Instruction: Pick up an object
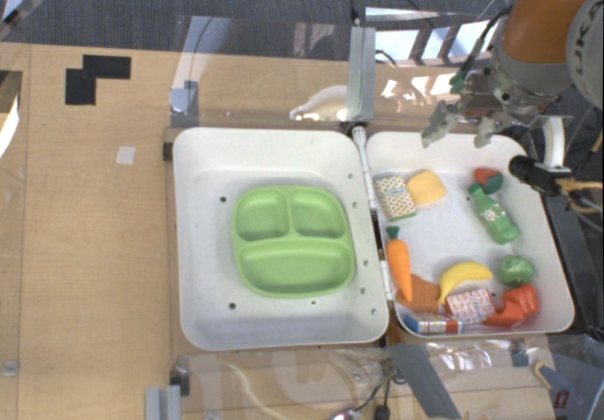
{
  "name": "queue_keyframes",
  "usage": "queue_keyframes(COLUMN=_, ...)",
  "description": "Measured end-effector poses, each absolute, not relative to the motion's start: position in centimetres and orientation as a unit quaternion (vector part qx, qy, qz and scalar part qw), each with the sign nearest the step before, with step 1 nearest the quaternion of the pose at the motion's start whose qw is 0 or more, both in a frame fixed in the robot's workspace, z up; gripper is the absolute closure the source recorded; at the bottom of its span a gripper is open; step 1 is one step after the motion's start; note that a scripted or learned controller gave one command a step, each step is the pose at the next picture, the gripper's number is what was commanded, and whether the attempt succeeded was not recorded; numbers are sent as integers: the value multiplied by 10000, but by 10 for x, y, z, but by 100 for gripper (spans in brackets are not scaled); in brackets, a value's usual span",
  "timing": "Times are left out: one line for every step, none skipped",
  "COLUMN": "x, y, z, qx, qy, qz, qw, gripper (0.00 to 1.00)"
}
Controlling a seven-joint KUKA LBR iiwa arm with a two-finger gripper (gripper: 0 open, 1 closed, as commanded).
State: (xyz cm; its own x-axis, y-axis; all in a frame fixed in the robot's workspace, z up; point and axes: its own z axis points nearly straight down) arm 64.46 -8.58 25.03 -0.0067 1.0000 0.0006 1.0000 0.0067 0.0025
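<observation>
My gripper [462, 130] hangs over the far rim of the right bin [557, 248], open, with nothing between its fingers. Below it in that bin lie a patterned packet [394, 196], a yellow block [427, 188] and a green bottle [494, 216] with a red cap. Nearer the front sit a carrot [399, 262], a banana [464, 275], a small printed box [469, 303], a green round item [516, 268] and a red pepper [515, 305]. The gripper is above and apart from all of them.
The left bin [203, 220] holds a green divided plate [293, 241]. A metal post [360, 74] stands at the back between the two bins. Cables and a black fitting [533, 173] hang by the right bin's far right corner.
</observation>
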Motion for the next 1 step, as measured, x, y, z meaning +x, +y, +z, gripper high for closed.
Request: queue_keyframes(x=601, y=-132, z=242, qx=6927, qy=7212, qz=9, qw=13, gripper=0)
